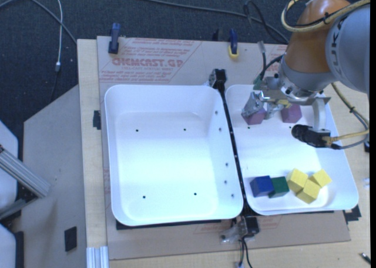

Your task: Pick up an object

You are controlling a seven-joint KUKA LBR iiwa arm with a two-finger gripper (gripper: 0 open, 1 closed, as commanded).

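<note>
Nearest the camera, along the front edge of the right bin (346, 199), sit a blue block (261, 186), a green block (279, 187) and a cluster of yellow blocks (308, 184), touching in a row and well apart from the arm. Further back, the claw (263, 107) hangs low over that bin's rear, beside two mauve blocks (255, 117) (291, 113); whether its fingers are apart or together cannot be told. A good grasp likely means centring over one mauve block before closing, keeping clear of the neighbour and the bin wall. The left bin (117, 143) lies beside it, and clamps (114, 32) sit at the surface's far edge.
</note>
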